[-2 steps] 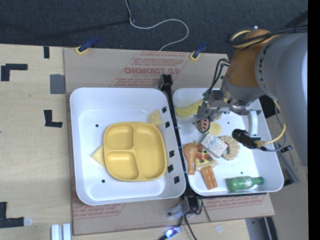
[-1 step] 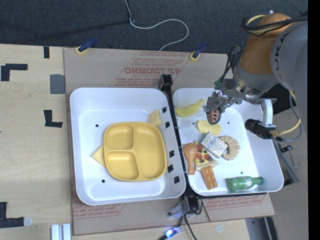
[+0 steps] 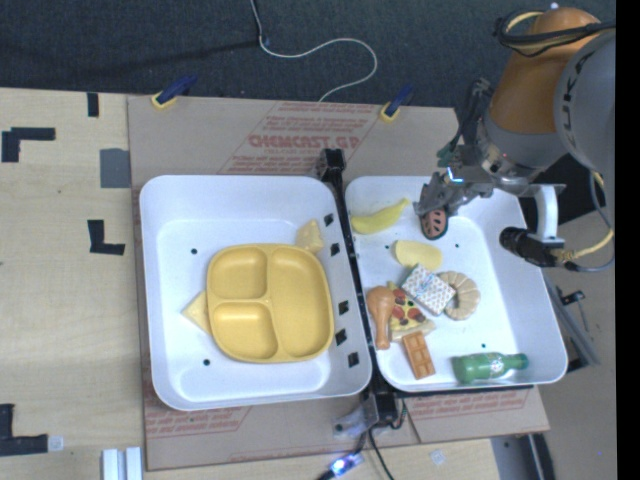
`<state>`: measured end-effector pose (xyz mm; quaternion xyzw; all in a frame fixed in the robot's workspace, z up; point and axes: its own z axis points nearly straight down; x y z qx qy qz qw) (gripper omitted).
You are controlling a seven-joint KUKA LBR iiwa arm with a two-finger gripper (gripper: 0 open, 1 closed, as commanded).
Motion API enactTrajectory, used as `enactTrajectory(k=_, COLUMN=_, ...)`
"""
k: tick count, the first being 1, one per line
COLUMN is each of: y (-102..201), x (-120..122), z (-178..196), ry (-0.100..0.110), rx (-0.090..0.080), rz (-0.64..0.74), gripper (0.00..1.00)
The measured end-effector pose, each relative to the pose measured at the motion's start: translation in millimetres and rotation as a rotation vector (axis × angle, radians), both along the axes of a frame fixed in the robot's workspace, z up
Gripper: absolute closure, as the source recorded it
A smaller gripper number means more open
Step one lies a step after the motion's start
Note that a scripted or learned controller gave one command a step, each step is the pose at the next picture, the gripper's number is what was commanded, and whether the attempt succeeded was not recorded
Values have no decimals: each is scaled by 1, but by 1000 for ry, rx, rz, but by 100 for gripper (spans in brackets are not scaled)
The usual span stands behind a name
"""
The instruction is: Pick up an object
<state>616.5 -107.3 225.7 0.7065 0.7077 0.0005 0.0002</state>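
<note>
My gripper [image 3: 437,211]: above the right bin's [image 3: 520,268] far end, a small dark-and-red object [image 3: 434,224] between my fingers.
Bin edges: the object hangs inside the right bin's far rim, beside the banana [image 3: 379,218].
Open room: bare white floor just right of the object.
Other items: clustered nearer than the object, green bottle [image 3: 489,366] nearest.
Surface: cardboard sheet [image 3: 290,143] beneath both bins.

Object: small dark oval piece with a reddish centre [image 3: 434,223]
Pose: hangs tilted, long axis near vertical
Location: upper part of the right shallow white plastic bin [image 3: 520,298], near its back wall
</note>
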Motion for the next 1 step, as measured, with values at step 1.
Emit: enactTrajectory(k=1, y=48, x=-2, z=-1, ry=3, rx=0, rz=4, gripper=100)
